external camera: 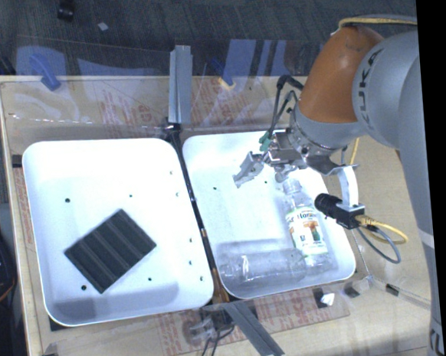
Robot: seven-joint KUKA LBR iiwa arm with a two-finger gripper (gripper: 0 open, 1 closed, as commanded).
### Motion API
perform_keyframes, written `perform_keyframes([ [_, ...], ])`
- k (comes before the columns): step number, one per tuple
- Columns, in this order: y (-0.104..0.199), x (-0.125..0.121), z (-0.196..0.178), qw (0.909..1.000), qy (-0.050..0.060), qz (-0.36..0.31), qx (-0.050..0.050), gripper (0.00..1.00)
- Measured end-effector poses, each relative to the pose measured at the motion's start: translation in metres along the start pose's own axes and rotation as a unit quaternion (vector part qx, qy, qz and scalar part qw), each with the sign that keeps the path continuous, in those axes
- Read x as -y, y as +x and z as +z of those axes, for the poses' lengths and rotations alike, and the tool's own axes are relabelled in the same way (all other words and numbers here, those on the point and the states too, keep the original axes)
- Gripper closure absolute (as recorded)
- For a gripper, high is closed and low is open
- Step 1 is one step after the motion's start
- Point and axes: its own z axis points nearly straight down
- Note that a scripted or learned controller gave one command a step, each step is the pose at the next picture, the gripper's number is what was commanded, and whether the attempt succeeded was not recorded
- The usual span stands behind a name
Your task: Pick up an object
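A clear plastic bottle with a white and orange label [307, 230] lies along the right side of the right bin [224, 212], its neck pointing to the back. A second clear bottle [262, 265] lies on its side against that bin's front wall. A dark ribbed rectangular pad [110, 250] rests flat in the left bin [46, 172]. My gripper [263, 173] hangs over the back middle of the right bin, just left of the labelled bottle's neck. Its fingers are spread apart, with nothing between them.
The grey arm with its orange band [338, 72] reaches in over the right bin's back right corner. A black cable clip and a yellow cable [381, 234] hang beside the bin's right wall. A metal divider [179, 85] runs between the bins at the back.
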Motion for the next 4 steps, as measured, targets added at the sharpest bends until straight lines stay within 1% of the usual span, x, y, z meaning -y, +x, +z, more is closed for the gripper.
perform_keyframes([
  [1, -0.069, -0.013, 0.026, 1.0, -0.001, 0.004, 0.001, 0.0],
  [2, -0.068, 0.019, 0.063, 0.9967, 0.0, 0.081, 0.0, 0.0],
  [3, -0.064, 0.017, 0.025, 0.9976, -0.002, 0.069, 0.0, 0.0],
  [4, -0.062, -0.002, 0.06, 0.9974, 0.0, -0.072, 0.0, 0.0],
])
